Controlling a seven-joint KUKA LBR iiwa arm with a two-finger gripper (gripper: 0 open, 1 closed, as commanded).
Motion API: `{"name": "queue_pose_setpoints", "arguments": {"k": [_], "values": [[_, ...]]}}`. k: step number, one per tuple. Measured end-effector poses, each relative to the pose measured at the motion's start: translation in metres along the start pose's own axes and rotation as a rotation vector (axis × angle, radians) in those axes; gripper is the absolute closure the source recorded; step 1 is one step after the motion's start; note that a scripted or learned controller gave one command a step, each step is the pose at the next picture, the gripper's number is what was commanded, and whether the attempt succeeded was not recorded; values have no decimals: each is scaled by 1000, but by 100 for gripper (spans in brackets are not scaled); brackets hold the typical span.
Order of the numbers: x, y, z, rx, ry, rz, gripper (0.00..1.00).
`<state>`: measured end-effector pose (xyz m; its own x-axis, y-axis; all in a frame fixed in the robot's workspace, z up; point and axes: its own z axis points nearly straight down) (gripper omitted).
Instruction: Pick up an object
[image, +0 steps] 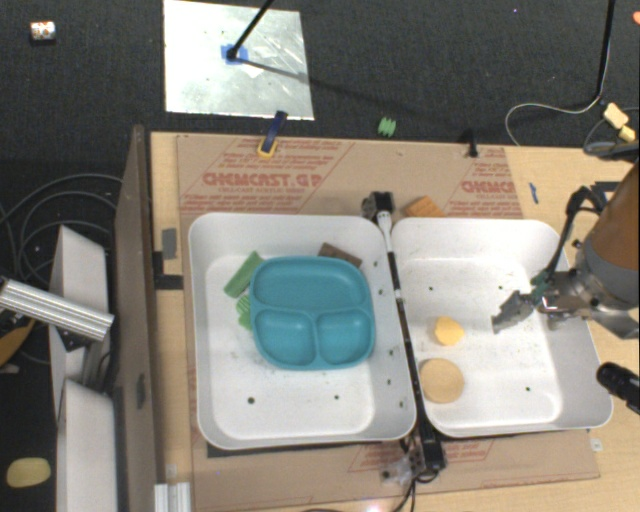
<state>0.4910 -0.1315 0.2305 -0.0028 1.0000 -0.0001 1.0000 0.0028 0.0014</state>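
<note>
The camera view is looking down on two shallow white bins sitting side by side on a brown board marked with red lettering. The left bin (215, 400) is lying in the centre-left of the frame and is holding a blue divided tray (310, 312), which is taking up most of its floor. A green piece (241, 275) is poking out from under the tray's upper-left edge, and a dark brown block (340, 254) is showing just beyond the tray's upper-right corner. The right bin (480, 250) is lying in the centre-right of the frame. A small yellow round object (449, 331) is resting on its floor, left of centre, and a tan flat disc (441, 380) is lying just below it, the two sitting close together but apart. The arm (610, 250) is reaching in from the right edge of the frame, and the gripper (515, 309) is hanging over the right half of the right bin, pointing toward the lower left. Its fingers are standing parted, with nothing between them. The gripper is sitting to the right of the yellow round object, apart from it and from the disc. An orange block (424, 208) is lying on the board just above the bins' meeting point.
</note>
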Motion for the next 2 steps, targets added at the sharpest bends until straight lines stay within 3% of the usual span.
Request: {"name": "queue_pose_setpoints", "arguments": {"k": [1, 2], "values": [[45, 65, 57, -1, 1, -7, 0], [43, 75, 121, 4, 1, 2, 0]]}}
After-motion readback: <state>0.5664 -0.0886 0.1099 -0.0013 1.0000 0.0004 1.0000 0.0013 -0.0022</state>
